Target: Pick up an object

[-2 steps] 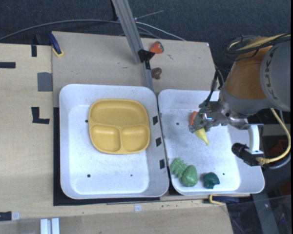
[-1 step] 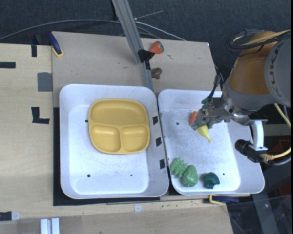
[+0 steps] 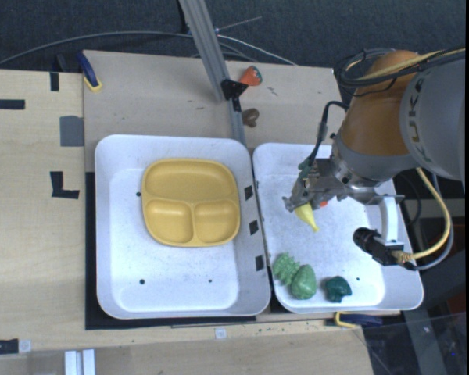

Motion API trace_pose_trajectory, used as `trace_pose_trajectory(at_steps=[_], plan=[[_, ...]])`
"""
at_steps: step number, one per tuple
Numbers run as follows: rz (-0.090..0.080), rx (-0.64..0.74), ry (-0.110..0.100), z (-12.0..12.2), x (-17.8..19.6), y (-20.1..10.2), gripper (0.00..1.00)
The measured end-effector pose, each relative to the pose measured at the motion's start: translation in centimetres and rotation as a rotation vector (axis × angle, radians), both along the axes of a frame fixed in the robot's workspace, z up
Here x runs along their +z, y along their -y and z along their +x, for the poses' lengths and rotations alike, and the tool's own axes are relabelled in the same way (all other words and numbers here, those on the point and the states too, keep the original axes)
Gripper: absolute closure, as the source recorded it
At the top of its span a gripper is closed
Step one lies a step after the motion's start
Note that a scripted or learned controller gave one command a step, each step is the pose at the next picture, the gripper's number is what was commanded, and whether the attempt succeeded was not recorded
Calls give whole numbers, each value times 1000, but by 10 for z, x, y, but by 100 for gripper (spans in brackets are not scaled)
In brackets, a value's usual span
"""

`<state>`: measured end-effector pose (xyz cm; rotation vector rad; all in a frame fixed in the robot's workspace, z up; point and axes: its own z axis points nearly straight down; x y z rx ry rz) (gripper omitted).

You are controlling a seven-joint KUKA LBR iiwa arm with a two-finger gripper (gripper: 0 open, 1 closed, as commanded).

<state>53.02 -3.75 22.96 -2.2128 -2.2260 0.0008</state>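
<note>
While the yellow plate (image 3: 191, 201) sits flat in the left bin (image 3: 109, 233), the grey arm (image 3: 399, 123) bends in from the right, wrist down over the right bin (image 3: 391, 283). Its tool (image 3: 303, 204) is clamped on a yellow cone (image 3: 308, 217), tip pointing down-right. Near the front edge lie a green toy (image 3: 295, 274) and a teal lump (image 3: 337, 288).

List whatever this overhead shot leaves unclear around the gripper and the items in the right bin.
- Gripper: the wrist body covers its fingers, so their state is unreadable.
- Yellow object: its upper end runs under the gripper; whether it is gripped or merely lying in the right bin is hidden.
- Green object and teal object: too small to tell their exact shape.
- Arm: cut off by the right edge.
</note>
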Motion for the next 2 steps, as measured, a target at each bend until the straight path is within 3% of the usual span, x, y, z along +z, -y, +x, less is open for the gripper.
trace_pose_trajectory(at_steps=[2], plan=[[0, 2, -1, -28, 10, -93, 100]])
